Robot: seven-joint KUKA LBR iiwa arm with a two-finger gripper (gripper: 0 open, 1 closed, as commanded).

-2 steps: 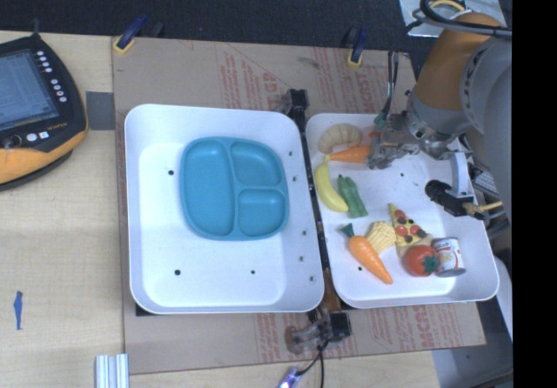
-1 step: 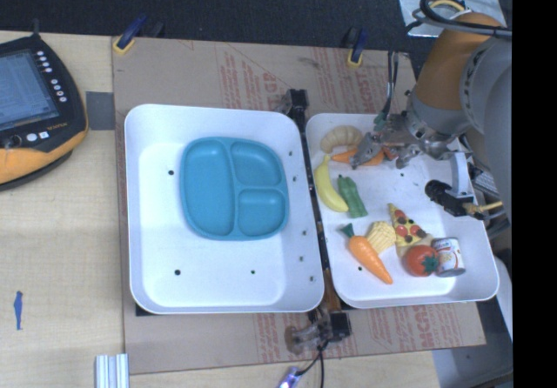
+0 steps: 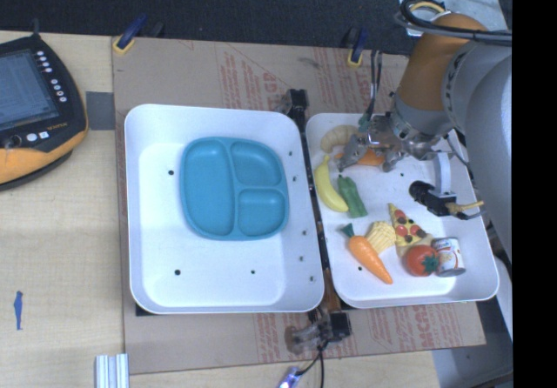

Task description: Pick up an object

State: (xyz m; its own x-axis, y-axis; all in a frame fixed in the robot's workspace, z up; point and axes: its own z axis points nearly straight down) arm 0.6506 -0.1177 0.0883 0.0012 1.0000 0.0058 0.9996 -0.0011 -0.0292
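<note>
Reaching in from the right, the gripper (image 3: 364,154) sat low at the far end of the right bin (image 3: 474,291), partly covering an orange item (image 3: 372,159); whether it was clenched could not be told. Banana (image 3: 329,189), green pepper (image 3: 352,196), carrot (image 3: 369,260), corn (image 3: 380,237), pizza slice (image 3: 405,224), tomato (image 3: 419,260), can (image 3: 447,257) lay nearer. Left bin (image 3: 152,286) held a blue divided plate (image 3: 234,187).

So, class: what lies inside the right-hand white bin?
In the right bin: a banana, a green pepper, a carrot, corn, a pizza slice, a tomato and a small can. The gripper covers whatever sits beneath it.
</note>
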